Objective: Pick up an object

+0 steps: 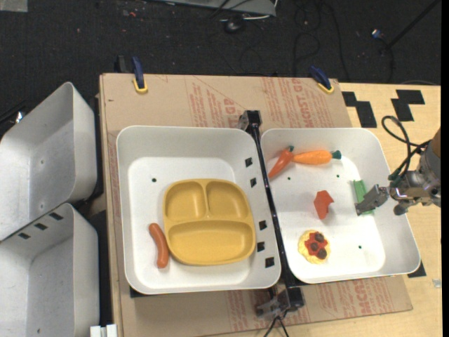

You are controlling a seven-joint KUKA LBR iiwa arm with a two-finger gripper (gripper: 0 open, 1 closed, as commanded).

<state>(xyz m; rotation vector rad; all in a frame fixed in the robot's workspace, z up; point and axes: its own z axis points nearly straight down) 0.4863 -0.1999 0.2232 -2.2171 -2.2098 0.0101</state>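
- At the right bin's (379,146) right edge, you see the gripper (372,199) low over the floor, just beside a small green piece (359,190) near the wall.
- You cannot tell from this slant whether the claw is wide or narrow, or whether it touches the green piece.
- Nothing is visibly lifted, so judge the pick as not yet done: grasp and lift both remain.
- The green piece looks short, its long axis running roughly up and down the view; it is too small to read an end.
- Other candidates in your right bin: two carrots (312,158) near the back, one lying across the view with its leafy end to the right, one slanting down to the left; a red block (323,204) at the middle; a small pizza (314,246) toward the front.
- In the left bin (140,146), a yellow tray (209,222) sits with a sausage (159,244) just beside its left side, long axis front to back.
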